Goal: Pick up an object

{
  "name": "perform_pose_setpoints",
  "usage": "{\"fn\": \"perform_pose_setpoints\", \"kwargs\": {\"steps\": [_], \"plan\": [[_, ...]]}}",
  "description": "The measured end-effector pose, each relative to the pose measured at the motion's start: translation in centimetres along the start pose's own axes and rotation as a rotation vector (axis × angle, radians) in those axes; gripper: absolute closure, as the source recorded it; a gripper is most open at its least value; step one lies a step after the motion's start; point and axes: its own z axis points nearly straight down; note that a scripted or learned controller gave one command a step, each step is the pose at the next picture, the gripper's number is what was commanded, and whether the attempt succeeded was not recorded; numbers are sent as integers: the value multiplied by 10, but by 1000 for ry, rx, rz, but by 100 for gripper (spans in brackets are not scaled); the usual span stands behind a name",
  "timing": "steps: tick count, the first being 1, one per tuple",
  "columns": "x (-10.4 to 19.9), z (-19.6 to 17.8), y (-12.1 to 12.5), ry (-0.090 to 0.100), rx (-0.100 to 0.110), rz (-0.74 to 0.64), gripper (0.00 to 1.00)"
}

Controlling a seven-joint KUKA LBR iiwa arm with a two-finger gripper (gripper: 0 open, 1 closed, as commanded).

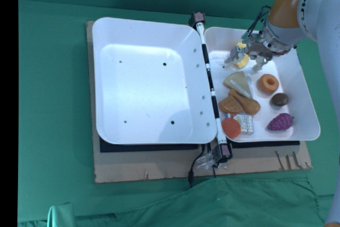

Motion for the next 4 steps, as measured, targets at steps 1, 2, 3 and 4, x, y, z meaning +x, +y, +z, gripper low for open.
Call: {"fn": "perform_pose_setpoints", "kwargs": {"steps": [1, 2, 3, 4], "plan": [[-3, -17, 3, -6, -15, 4, 100], [-7, -63, 4, 0, -2, 0, 100], [-13, -112, 1, -2, -6, 0, 100], [-21, -162, 1, -2, -5, 0, 100]]}}
